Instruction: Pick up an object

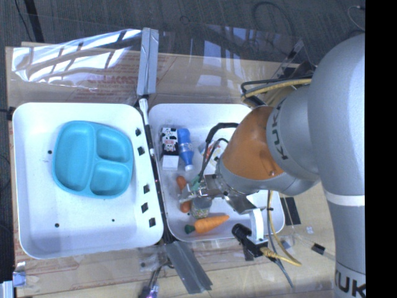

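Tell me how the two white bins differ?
The left bin holds one blue divided plate; the right bin holds several small things, among them a carrot and a blue bottle. The arm hangs over the right bin, not the left. Both are shallow and white.

A smooth, glossy plastic finish is shown by the light-blue divided plastic tray [93, 159] and by the two shallow white plastic bins [31, 185]. The grey arm casing [329, 135] looks satin-smooth. The orange plastic carrot [209, 223] appears matt.
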Action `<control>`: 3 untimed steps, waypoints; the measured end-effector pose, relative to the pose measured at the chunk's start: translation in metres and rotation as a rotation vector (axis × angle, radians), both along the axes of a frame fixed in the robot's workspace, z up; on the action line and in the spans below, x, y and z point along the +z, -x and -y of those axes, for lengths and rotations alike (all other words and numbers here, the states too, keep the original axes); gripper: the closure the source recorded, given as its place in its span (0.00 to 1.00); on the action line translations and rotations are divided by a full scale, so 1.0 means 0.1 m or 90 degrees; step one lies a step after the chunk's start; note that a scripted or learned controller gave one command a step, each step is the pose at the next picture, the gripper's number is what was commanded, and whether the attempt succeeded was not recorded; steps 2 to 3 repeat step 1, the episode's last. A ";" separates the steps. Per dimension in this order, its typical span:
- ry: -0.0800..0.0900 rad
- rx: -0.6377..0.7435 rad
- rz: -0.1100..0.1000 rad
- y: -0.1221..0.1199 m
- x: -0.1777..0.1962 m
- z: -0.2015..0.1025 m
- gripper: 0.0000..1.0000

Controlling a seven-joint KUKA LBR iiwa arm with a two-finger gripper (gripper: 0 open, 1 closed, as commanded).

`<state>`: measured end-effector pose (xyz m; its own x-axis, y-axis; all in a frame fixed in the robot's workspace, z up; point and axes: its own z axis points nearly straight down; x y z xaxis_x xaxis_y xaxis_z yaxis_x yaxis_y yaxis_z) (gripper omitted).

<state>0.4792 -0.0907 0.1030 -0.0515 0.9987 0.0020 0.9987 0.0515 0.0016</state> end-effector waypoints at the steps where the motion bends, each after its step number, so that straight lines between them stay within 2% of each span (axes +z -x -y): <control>1: 0.000 -0.029 -0.001 -0.34 1.21 -0.68 1.00; 3: 0.000 -0.029 -0.001 -0.34 1.21 -0.68 1.00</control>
